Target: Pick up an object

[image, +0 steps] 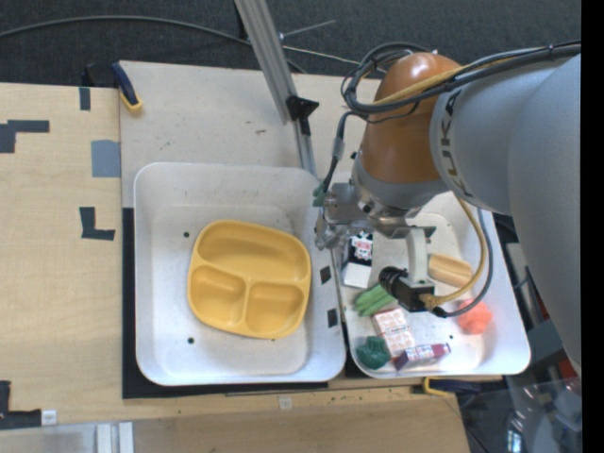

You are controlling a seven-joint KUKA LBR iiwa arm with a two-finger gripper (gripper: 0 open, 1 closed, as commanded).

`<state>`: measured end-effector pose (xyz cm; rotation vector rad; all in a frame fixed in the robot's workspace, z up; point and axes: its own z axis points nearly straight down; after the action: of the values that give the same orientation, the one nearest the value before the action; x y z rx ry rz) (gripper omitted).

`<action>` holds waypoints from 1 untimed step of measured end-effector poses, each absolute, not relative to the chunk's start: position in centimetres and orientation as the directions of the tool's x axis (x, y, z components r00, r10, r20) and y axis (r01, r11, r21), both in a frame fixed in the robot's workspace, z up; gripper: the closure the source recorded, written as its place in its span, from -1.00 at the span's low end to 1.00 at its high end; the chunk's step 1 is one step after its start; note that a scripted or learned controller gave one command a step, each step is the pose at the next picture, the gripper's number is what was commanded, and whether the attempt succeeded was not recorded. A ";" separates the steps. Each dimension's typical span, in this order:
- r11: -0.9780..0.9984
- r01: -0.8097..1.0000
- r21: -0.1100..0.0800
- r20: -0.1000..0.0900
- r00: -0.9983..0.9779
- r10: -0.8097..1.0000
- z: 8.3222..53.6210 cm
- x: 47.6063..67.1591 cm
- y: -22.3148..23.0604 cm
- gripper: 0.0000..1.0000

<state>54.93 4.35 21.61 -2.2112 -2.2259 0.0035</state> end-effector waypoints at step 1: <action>0.008 1.000 -0.002 0.002 -0.008 1.000 23.3 53.1 9.1 1.00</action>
<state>53.08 9.15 23.28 -2.2107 -2.2284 0.0000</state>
